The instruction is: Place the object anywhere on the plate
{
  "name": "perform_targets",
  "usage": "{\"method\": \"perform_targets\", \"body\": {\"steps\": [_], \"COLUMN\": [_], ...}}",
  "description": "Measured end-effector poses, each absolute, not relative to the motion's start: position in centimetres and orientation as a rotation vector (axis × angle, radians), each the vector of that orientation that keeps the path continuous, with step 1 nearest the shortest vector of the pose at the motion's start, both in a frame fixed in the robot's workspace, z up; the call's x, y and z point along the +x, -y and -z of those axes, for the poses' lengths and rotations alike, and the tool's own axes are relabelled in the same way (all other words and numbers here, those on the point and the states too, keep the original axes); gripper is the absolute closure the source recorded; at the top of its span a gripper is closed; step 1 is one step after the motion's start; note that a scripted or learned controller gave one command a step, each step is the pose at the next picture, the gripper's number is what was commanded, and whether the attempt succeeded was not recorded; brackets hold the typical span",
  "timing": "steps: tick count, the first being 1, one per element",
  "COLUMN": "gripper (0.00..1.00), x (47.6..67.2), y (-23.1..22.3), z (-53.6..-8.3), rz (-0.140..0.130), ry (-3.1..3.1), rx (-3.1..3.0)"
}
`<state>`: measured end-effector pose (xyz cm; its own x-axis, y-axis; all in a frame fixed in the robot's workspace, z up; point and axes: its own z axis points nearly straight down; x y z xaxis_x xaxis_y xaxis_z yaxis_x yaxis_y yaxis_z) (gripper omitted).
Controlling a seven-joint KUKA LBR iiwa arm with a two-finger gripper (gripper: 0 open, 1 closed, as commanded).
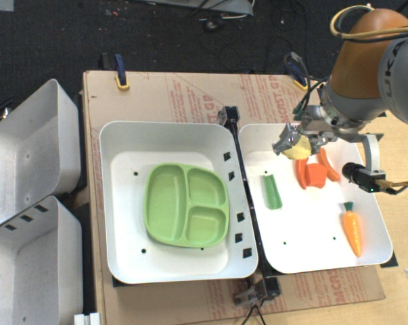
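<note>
Gripper hangs low over the far left part of the right bin, directly above a pale yellow object that peeks out beneath it; how wide it stands and whether it grips anything cannot be told from this slant. That yellow piece looks like the thing being picked, though this is a judgement, since an orange block sits just right of it with a thin orange piece beside that, a green stick lies nearer and to the left, and a toy carrot rests well apart toward the near right corner. Green divided plate sits in the middle of the left bin, well apart from all of these, across the raised rims where the two bins meet. To do this step well, the grasp should centre on the yellow object alone, keeping off the orange block crowding its right side, then lift straight up high enough to clear both rims before travelling left. Any compartment of the plate will serve, so aim for its middle and lower gently before letting go, lest the piece bounce onto the bin floor
</note>
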<state>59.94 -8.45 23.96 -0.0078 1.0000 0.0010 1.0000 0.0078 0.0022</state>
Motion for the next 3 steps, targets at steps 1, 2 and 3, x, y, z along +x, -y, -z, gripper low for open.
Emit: {"method": "perform_targets", "body": {"steps": [1,2,3], "gripper": [1.00,1.00,1.00], "x": [60.8,62.7,62.7], "y": [3.5,-2.1,-7.7], "z": [-24.7,-25.0,-23.9], "rz": [-0.004,-0.005,-0.001], "ry": [-2.230,-2.229,-2.231], "rx": [2.212,2.213,2.214]}}
